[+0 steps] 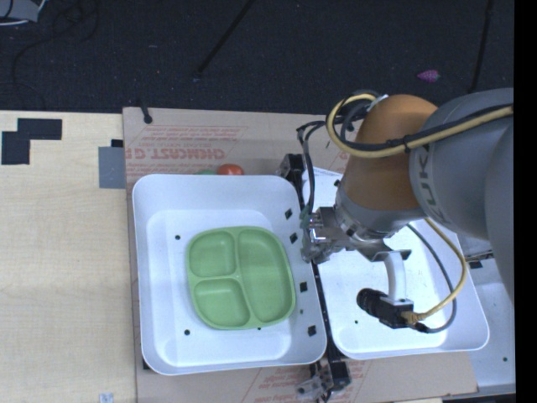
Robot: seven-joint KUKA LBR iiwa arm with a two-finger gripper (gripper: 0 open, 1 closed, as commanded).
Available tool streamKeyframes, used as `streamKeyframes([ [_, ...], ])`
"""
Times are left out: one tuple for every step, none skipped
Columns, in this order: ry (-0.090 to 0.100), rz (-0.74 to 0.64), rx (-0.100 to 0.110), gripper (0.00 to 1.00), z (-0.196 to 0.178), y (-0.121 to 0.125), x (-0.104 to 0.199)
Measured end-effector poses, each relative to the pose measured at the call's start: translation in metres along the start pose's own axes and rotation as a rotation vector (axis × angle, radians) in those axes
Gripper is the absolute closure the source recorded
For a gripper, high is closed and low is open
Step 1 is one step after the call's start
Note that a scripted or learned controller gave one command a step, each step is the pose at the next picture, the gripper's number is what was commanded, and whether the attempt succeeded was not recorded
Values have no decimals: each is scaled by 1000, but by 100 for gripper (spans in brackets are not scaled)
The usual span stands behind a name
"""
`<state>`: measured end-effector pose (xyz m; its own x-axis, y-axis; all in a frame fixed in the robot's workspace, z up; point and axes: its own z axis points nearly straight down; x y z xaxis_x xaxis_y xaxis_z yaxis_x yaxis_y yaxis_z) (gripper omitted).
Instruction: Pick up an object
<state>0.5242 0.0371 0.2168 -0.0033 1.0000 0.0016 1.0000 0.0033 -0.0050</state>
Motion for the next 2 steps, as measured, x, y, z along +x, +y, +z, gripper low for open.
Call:
streamKeyframes([
  [-1, 1, -1, 100, 5, 8, 53],
  [-2, 1, 0, 0, 4, 8, 52],
])
